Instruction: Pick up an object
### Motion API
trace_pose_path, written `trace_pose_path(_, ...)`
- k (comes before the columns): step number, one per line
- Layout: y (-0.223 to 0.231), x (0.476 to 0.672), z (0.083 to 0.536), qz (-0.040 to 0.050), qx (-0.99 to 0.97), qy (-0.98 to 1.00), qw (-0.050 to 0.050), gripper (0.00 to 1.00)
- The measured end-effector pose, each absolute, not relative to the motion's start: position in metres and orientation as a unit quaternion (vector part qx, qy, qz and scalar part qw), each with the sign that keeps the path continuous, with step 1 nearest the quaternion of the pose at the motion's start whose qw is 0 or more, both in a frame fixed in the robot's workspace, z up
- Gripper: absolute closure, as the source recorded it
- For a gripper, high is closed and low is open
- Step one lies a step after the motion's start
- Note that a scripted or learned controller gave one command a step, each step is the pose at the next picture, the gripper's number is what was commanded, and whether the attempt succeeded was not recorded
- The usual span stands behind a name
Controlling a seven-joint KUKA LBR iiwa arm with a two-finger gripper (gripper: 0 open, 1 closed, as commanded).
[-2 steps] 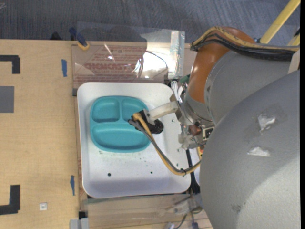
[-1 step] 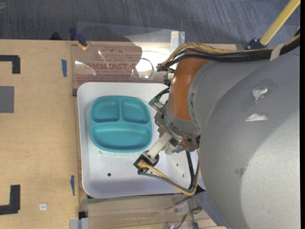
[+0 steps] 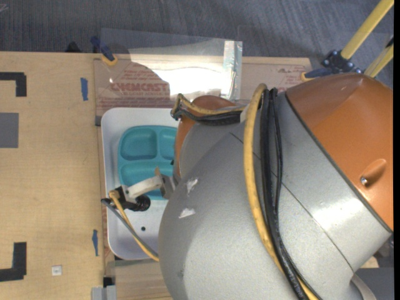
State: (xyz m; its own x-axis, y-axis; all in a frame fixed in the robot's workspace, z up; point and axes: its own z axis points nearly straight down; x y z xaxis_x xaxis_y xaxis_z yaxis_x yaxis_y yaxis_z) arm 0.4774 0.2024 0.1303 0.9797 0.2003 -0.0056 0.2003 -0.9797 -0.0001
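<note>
The arm [image 3: 250,224] takes up most of the right and middle of the view, its grey body leaning over the bench [image 3: 50,167] with the orange band [image 3: 350,130] high on the right. Its lower end reaches down into the white bin [image 3: 110,127] on the left. What shows of the gripper [image 3: 165,183] sits at the arm's left edge, low over the bin floor, but the arm hides the rest, so I cannot tell whether it is spread or closed, or whether anything is held.

A teal tray [image 3: 140,150] with divided compartments lies flat in the far half of the bin, its right side hidden under the arm. It is just beside the gripper, on the far-left side of it. I cannot tell whether they touch.

Behind the bin a clear plastic sheet [image 3: 187,64] stands catching the light, and short strips of blue tape [image 3: 83,88] mark the bench by the bin's left side.
</note>
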Motion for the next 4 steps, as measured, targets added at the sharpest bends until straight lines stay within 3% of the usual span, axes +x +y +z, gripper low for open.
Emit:
trace_pose_path(1, 0.202, 0.479, 0.132, -0.0008, 0.995, 0.1, 0.0, 0.0)
trace_pose_path(2, 0.224, 0.482, 0.091, 0.0029, 0.968, 0.251, 0.0, 0.0)
trace_pose_path(3, 0.226, 0.483, 0.103, 0.0044, 0.968, 0.251, -0.002, 1.0)
trace_pose_path(4, 0.225, 0.479, 0.172, 0.0006, 0.995, 0.1, -0.001, 1.0)
